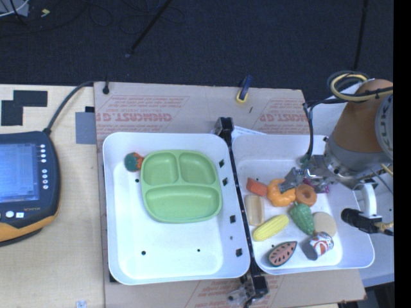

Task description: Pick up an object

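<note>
Glossy plastic watermelon slice [282, 253] lies below smooth corn [271, 226]; metal end effector [302, 177] hovers, grip state unclear.

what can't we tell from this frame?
- Tool: too small and cluttered in the camera view to read its finger state or any contact with the toy food.
- Arm: cut off by the right edge.
- Small toy beside the green tray: too small to identify.
- Can label: unreadable.
</note>
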Robot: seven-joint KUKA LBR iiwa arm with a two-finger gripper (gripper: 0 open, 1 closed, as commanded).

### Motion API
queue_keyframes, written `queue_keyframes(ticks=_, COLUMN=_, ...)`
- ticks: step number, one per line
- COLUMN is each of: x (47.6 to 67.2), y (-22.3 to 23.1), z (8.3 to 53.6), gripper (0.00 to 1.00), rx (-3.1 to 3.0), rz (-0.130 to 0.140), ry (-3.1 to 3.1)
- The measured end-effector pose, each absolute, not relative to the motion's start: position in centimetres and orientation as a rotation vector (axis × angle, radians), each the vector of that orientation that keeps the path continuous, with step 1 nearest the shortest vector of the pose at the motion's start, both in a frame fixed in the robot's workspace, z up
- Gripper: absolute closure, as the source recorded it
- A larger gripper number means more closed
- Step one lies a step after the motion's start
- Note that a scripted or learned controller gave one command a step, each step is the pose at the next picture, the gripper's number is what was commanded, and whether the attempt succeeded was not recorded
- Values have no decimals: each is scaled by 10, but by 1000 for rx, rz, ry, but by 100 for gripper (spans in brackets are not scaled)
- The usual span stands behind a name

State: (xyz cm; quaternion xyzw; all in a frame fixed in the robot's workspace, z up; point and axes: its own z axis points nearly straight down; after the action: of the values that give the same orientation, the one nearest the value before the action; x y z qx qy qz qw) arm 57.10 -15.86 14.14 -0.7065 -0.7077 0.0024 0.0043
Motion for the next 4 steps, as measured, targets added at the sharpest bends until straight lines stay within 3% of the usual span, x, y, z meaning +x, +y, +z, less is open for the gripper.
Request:
queue_keyframes(ticks=1, x=576, y=-158, z=109, gripper=0, rx=-2225, rz=-14, ry=-2227)
queue_keyframes(ticks=2, x=579, y=-159, z=123, gripper=100, rx=-2232, rz=-21, ry=-2228)
queue_keyframes(ticks=3, x=575, y=-161, z=186, gripper=100, rx=-2223, rz=-2, ry=-2223)
queue_keyframes(ticks=4, x=575, y=-162, z=230, gripper=100, rx=-2222, rz=-2, ry=-2224)
